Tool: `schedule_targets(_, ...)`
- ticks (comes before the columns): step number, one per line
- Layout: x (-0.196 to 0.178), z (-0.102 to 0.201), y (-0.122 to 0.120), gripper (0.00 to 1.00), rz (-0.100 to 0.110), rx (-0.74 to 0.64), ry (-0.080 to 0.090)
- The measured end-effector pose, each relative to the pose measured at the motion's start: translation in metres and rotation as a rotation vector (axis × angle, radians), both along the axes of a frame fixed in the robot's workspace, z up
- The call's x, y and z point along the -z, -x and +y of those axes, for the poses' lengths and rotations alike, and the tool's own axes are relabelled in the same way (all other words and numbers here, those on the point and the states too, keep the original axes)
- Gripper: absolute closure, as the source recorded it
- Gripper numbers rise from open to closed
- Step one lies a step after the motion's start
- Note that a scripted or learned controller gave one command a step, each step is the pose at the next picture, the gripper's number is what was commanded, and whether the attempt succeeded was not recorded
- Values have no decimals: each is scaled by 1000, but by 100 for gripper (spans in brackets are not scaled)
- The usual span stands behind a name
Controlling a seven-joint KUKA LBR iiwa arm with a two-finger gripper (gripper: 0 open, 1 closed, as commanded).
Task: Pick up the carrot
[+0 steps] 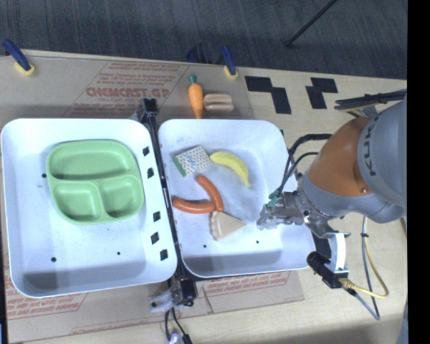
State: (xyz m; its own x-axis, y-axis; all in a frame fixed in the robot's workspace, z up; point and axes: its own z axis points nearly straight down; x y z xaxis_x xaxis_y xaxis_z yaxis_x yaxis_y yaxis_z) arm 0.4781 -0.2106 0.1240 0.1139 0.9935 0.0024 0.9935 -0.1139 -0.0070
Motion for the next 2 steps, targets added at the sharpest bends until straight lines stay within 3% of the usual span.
schedule_targets(1,-119,7,1,100,-4,315,3)
schedule_targets(2,-180,11,1,100,-4,346,3)
